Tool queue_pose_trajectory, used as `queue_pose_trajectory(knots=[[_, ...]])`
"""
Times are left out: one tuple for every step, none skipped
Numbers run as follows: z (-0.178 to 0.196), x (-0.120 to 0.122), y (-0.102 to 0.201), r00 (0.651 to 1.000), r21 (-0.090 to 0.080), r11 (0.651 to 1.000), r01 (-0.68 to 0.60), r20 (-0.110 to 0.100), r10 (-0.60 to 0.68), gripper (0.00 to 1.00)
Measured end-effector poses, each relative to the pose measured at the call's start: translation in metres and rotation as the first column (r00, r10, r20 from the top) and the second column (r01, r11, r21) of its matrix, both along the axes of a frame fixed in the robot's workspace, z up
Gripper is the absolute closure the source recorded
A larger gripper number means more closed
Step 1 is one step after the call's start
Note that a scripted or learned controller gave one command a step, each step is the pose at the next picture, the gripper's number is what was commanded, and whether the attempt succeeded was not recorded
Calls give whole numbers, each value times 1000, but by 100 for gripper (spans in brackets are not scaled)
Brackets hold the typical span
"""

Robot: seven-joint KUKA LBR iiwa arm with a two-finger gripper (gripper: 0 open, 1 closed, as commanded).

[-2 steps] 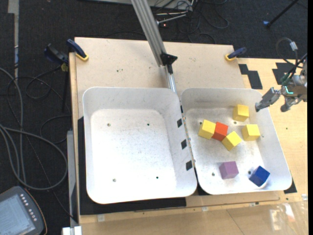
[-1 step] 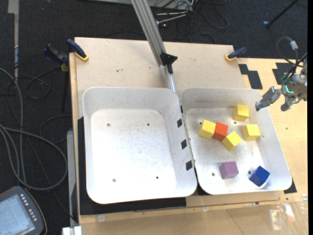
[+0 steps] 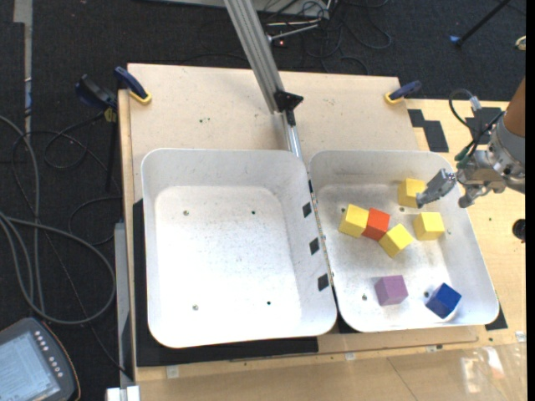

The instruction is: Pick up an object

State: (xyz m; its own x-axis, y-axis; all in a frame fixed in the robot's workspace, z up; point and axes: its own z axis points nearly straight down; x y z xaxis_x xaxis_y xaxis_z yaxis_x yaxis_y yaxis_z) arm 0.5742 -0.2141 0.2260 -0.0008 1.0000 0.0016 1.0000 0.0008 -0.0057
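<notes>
The right bin (image 3: 468, 249) holds several small blocks. A yellow block (image 3: 410, 192) lies near its far right side, and another yellow block (image 3: 429, 225) sits just in front of it. Toward the middle, a yellow block (image 3: 354, 220) touches a red block (image 3: 377, 221), with a third yellow one (image 3: 396, 240) beside them. A purple block (image 3: 390, 290) and a blue block (image 3: 443, 300) lie near the front. My gripper (image 3: 451, 192) hovers over the bin's right rim, open, with nothing between its fingers. One fingertip (image 3: 435, 190) is close to the far yellow block.
The left bin (image 3: 167, 224) stands beside the right one. A metal pole (image 3: 255, 44) slants down to the gap between the bins at the back. Clamps (image 3: 132, 86) sit on the bench's far corners, and cables lie on the floor to the left.
</notes>
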Motion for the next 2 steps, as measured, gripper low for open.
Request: queue_pose_trajectory(knots=[[-62, 5, -2, 1000, 0, 1000, 1, 0, -1, 0], [-103, 7, 4, 1000, -10, 1000, 1, 15, -1, 0]])
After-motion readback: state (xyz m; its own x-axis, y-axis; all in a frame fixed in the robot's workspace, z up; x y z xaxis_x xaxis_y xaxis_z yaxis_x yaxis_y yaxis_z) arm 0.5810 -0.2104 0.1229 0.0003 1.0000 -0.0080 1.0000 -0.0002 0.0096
